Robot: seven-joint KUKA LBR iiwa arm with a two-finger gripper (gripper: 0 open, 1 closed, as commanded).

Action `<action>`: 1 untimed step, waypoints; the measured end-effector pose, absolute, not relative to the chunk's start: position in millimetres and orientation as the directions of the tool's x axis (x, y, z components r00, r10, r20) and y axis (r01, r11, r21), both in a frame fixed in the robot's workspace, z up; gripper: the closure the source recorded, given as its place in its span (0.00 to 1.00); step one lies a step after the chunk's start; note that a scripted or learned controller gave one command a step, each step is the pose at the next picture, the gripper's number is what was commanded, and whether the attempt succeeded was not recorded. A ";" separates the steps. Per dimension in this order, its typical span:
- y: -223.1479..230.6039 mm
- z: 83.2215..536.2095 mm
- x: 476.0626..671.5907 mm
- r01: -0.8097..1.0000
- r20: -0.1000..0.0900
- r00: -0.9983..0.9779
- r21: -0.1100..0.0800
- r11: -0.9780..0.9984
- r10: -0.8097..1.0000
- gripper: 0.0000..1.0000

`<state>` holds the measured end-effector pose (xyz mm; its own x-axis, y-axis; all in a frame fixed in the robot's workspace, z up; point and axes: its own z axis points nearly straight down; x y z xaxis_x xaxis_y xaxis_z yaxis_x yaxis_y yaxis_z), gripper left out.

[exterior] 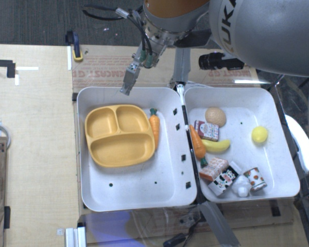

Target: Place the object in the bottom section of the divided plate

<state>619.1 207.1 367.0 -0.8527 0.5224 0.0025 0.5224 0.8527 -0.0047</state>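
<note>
gripper (127, 85) hangs over far rim of left bin (92, 189), can't tell its state, nothing visibly held. yellow divided plate (121, 136) in left bin, all sections bare. small orange carrot (154, 127) with green top lies touching plate's right edge, outside the near section

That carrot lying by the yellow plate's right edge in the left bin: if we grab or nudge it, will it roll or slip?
The carrot looks like a smooth, tapered toy, so it may well slip from a pinch near its narrow end. Being round, it would probably roll sideways if nudged, though the divided plate right beside it could stop that. It looks rigid and light.
</note>
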 end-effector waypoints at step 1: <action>206.9 367.3 619.2 0.522 0.002 -0.853 -0.004 0.853 0.522 0.00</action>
